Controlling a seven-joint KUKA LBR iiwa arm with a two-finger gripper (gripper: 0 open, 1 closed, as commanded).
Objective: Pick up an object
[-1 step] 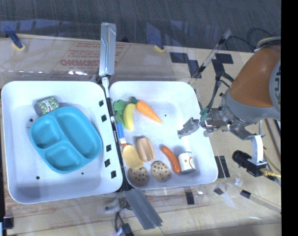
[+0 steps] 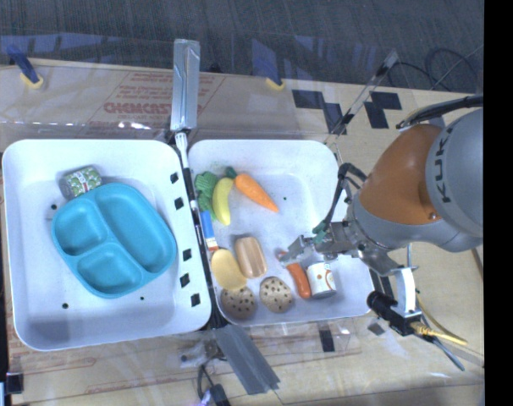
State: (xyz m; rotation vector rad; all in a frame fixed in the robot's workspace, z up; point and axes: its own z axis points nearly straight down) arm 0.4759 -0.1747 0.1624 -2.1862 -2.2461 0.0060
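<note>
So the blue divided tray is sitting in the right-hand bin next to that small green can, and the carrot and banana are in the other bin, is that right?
Not quite. The camera view shows the blue divided tray in the left bin, not the right one. The rest holds: the small green can sits beside it at its upper left corner, and the carrot and banana lie in the other bin, on the right.

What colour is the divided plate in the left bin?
Light blue: the divided plate shows clearly in the camera view.
</note>
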